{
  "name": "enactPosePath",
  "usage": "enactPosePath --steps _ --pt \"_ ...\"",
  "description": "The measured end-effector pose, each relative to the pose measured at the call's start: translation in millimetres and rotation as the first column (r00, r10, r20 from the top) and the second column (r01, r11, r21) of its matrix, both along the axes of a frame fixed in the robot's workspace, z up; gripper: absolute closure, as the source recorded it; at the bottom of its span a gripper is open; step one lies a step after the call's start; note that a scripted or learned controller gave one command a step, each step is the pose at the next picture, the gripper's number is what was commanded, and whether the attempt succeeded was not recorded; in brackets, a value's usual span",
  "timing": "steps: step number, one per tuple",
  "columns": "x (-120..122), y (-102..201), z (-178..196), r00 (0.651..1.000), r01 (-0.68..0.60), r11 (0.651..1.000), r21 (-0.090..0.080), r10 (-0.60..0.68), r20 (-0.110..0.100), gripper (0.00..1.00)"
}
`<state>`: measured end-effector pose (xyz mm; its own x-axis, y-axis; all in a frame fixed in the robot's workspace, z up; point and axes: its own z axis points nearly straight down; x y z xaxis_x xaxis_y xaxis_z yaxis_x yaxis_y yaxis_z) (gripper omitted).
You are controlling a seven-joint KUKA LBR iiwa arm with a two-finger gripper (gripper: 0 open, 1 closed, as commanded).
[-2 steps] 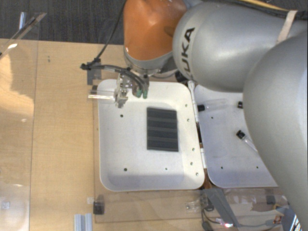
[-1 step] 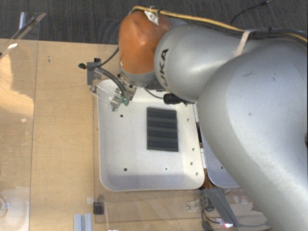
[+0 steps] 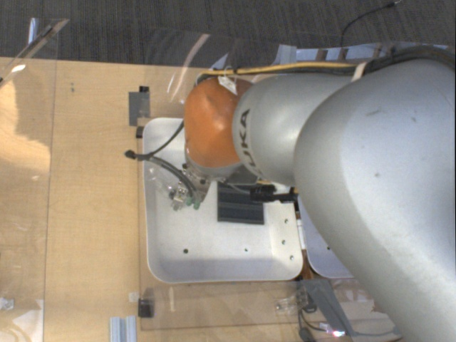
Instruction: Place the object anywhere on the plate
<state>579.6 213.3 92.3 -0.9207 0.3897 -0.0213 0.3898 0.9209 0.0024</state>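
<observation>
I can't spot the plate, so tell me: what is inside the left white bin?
A dark ribbed rectangular block lies on the left bin's floor, beside the gripper. The arm covers the bin's upper part.

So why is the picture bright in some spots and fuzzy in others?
Camera view: the arm looms close and soft; glare streaks a clear panel; a sunlit patch on the bench; the arm shadows the left bin.
</observation>
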Motion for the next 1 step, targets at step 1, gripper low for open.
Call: enactPosePath --steps 1 --pt "-18.3 7.7 123.8 0.940 -0.340 0.940 0.007 0.341 -0.009 1.00"
